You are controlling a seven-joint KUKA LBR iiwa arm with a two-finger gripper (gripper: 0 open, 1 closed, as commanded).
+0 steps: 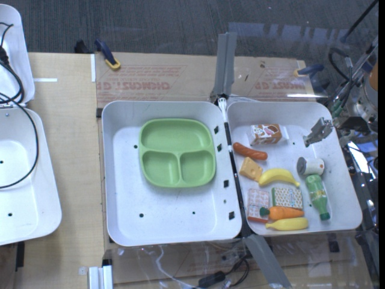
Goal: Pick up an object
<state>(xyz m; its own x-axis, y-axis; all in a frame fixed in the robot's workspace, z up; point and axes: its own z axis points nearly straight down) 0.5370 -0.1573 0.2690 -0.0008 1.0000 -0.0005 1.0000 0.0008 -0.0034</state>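
Two shallow white bins side by side on the desk (66, 101). Pincer (317, 131) poised over the upper right part of the right bin (343, 218), grasping nothing; whether released or clenched, cannot tell.

Far to the pincer's left, in the left bin (120, 209): one green divided plate (177, 152), three compartments.

In the right bin, nearer the pincer:
- one snack packet (265, 133), just left of the pincer
- one sausage (249, 152), left and lower
- one cheese wedge (251, 169)
- two bananas (278, 176) (287, 224)
- one small white cup (311, 166) on its side, just below the pincer
- one green bottle (317, 196), lying below that
- two small printed boxes (258, 201) (286, 197)
- one carrot (285, 212)
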